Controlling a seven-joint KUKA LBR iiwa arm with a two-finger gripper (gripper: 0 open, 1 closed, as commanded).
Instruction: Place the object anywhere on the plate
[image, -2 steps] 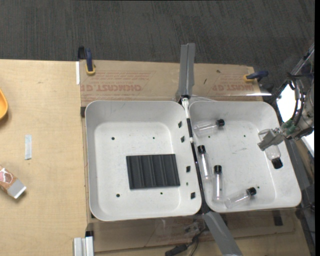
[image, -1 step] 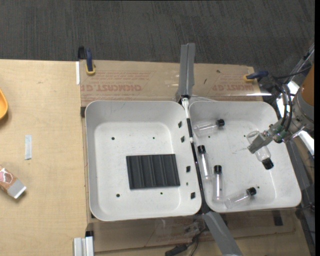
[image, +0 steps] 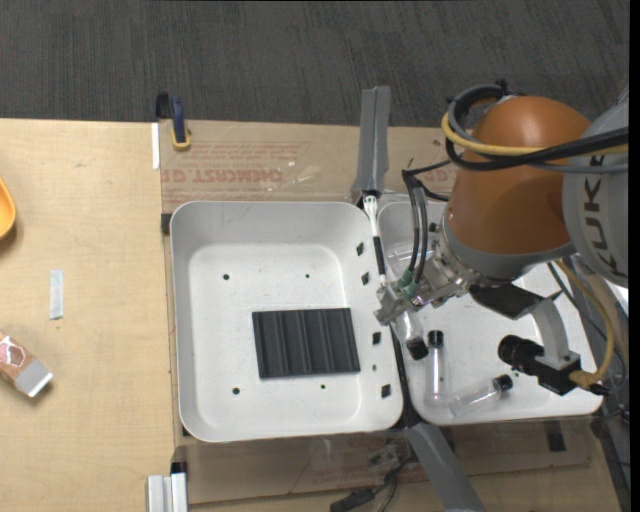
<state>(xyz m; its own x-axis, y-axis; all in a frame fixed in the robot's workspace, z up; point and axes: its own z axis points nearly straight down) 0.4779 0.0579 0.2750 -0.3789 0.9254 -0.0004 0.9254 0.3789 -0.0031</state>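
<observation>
A black ribbed plate (image: 305, 342) lies flat on the floor of the left white bin (image: 200, 300). My gripper (image: 397, 305) hangs low over the divider between the two bins, at the left edge of the right bin (image: 560, 405) and just right of the plate. Two clear tubes with black caps lie in the right bin. One tube (image: 437, 362) lies just below the gripper, and the other tube (image: 482, 394) lies further right. The orange and grey arm hides much of the right bin. Nothing can be made out between the gripper's tips.
The wooden bench to the left bears a small white strip (image: 56, 295), a wrapped packet (image: 22, 366) and an orange object (image: 4, 210) at the edge. A blue clamp (image: 178, 122) sits behind the left bin.
</observation>
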